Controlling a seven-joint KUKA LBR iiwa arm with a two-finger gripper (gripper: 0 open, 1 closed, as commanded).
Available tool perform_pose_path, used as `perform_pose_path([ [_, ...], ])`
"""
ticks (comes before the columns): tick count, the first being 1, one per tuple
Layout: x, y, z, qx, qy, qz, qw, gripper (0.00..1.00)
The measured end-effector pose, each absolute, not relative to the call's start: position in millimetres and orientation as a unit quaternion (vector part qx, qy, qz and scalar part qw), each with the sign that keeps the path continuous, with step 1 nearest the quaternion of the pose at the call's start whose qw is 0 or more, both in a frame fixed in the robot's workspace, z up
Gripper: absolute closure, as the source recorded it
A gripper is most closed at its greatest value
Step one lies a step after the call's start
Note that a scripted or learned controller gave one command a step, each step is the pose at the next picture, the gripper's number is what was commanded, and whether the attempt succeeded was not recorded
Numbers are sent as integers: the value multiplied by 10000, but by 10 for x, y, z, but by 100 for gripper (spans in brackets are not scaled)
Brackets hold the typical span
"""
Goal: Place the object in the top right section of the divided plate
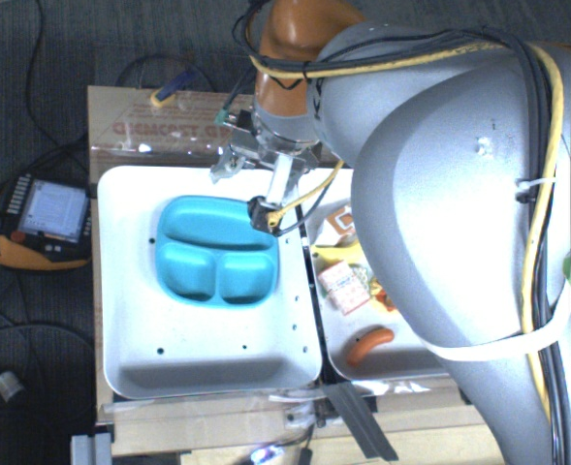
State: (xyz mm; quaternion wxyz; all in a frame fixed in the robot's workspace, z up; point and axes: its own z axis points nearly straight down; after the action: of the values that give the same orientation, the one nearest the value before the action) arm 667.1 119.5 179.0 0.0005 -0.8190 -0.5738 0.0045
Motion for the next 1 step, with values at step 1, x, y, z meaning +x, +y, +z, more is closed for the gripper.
perform_pose_path([
  [1,6690,1482,1055,-7928,-6094,-12,5,0],
])
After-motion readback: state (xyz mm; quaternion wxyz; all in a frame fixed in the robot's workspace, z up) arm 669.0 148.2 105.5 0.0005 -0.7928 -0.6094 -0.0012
